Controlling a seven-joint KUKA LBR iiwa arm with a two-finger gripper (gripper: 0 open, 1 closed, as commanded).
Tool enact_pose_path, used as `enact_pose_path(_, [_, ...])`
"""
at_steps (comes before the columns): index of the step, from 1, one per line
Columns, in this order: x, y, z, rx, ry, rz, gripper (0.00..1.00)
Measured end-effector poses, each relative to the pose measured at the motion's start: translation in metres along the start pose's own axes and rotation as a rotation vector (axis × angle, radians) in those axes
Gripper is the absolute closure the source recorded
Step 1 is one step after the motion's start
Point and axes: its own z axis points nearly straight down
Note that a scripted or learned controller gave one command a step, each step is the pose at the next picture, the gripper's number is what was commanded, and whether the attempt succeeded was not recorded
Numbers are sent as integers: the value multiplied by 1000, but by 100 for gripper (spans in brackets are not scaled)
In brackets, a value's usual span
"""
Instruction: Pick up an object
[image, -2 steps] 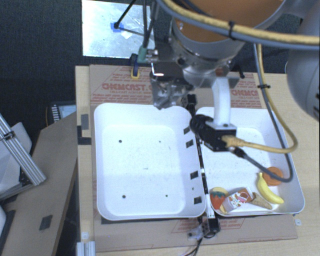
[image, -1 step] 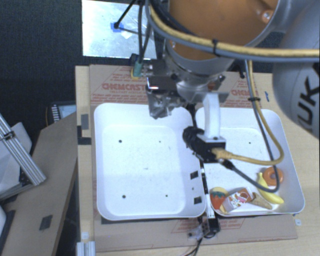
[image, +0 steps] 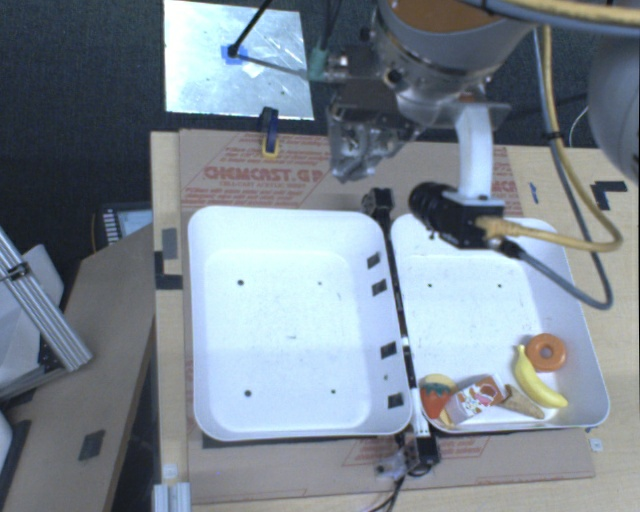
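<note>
Right bin (image: 470, 300): banana (image: 537, 379), orange ring (image: 546, 351), packet (image: 472, 399). Gripper (image: 356, 150) raised behind bins, opening indiscernible.

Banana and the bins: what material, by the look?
Banana: probably moulded plastic, a toy; even yellow, smooth, faint sheen. Bins: likely thin formed plastic, matt white; rounded corners, shallow curved walls, small dark spots on the floors. Neither is certain from this view.
</note>
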Motion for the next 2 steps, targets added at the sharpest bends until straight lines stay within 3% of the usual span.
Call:
enact_pose_path(1, [27,-33,3,7,0,-9,100])
enact_pose_path(2, [-27,11,5,4,-2,2,100])
